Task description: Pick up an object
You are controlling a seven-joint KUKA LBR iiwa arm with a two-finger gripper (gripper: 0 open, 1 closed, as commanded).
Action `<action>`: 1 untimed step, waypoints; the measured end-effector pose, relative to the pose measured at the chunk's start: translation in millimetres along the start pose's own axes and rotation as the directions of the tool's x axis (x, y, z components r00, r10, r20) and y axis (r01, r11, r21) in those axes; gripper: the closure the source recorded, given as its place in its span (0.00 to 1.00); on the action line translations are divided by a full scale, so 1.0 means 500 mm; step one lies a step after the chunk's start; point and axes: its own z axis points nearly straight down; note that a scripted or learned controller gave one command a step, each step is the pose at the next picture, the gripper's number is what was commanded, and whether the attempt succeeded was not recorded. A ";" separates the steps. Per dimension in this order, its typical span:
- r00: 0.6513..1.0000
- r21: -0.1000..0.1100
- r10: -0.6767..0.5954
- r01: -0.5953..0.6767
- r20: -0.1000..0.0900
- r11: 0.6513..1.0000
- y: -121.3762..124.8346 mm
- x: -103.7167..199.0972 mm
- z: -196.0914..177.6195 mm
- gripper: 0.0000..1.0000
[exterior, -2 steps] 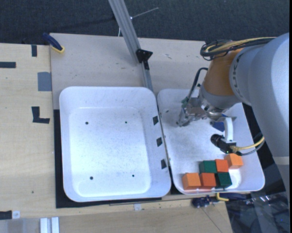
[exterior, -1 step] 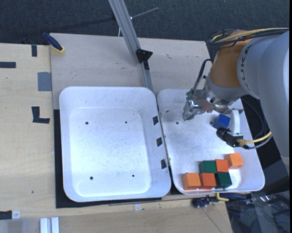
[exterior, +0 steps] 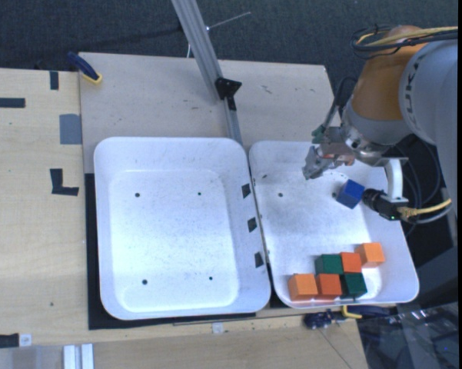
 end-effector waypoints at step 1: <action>1.000 0.003 -0.001 0.001 -0.001 1.000 0.001 0.001 -0.043 1.00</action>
